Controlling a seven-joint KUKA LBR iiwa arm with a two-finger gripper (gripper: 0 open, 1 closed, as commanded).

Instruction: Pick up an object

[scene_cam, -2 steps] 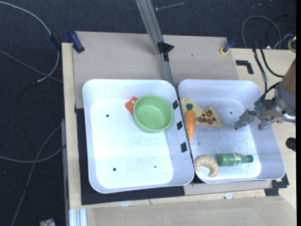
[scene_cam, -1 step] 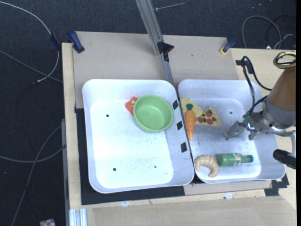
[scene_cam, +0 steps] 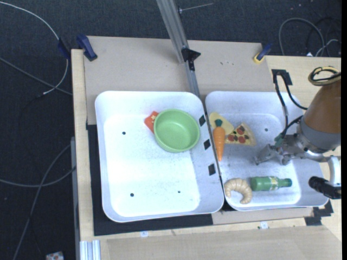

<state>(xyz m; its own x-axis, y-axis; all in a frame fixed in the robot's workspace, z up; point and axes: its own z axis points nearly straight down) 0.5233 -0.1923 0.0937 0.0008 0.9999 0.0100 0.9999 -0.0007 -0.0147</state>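
Observation:
My gripper [scene_cam: 265,156] hangs low in the right bin [scene_cam: 260,104], with its fingers spread apart and nothing between them. Just below it a green bottle [scene_cam: 269,183] lies on its side. A croissant [scene_cam: 239,189] rests at the bottle's left, near the bin's front. A pizza slice [scene_cam: 240,135] lies to the gripper's upper left, and an orange carrot [scene_cam: 218,141] lies along the bin's left wall. In the left bin [scene_cam: 141,194] a green bowl [scene_cam: 175,130] stands at the back right, with a small red object [scene_cam: 149,121] partly hidden behind it.
A grey metal pole [scene_cam: 173,20] slants up from the bench between the two bins. Black cables [scene_cam: 284,93] run by the right bin's far right corner. The arm's orange band [scene_cam: 326,110] stands over the right bin's right edge.

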